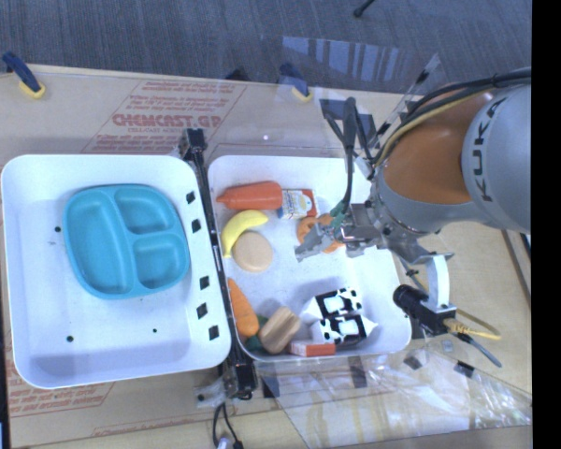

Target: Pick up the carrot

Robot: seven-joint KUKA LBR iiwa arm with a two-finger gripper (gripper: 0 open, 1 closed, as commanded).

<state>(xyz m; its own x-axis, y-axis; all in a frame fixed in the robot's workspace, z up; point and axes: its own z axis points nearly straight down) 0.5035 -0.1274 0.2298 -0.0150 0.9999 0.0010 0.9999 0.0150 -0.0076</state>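
Looking down from above, your gripper (316,239) hangs over the middle of the right bin (383,279), and you cannot tell its state from here. Your carrot (242,308) lies at its eight o'clock, along the bin's left wall, beside a bread roll (279,328). A blue tray (126,239) sits in the left bin (28,279).

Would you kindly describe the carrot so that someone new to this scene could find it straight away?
Look at the right-hand white bin, then along its left wall toward the near corner. There lies the carrot, a slim orange taper pointing up the wall, beside a tan bread roll. The other long orange item, at the far end, is thicker and blunter.
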